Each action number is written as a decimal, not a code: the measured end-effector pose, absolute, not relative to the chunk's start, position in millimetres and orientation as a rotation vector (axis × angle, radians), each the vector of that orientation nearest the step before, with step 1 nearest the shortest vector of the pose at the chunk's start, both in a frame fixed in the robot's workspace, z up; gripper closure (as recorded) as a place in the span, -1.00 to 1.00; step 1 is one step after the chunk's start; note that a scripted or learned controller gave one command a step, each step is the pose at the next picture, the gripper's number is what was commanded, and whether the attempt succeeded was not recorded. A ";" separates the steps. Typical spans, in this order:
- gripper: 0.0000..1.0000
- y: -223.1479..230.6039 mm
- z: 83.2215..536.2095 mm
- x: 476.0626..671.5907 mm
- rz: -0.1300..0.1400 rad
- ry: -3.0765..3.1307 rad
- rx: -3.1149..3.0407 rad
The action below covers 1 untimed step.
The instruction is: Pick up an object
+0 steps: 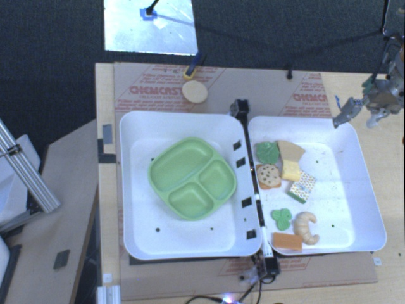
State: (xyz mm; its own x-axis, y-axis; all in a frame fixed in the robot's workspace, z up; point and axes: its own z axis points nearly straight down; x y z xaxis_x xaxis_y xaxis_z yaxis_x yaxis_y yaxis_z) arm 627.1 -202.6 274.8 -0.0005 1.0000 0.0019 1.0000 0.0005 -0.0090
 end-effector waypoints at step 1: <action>-1.00 -201.8 282.2 629.1 -0.002 -2.227 -2.219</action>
State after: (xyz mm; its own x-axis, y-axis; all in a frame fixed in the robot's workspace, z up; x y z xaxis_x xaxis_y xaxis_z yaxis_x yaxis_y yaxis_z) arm 629.1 -201.8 282.2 -0.0034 1.0000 -0.0008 1.0000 0.0034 0.0026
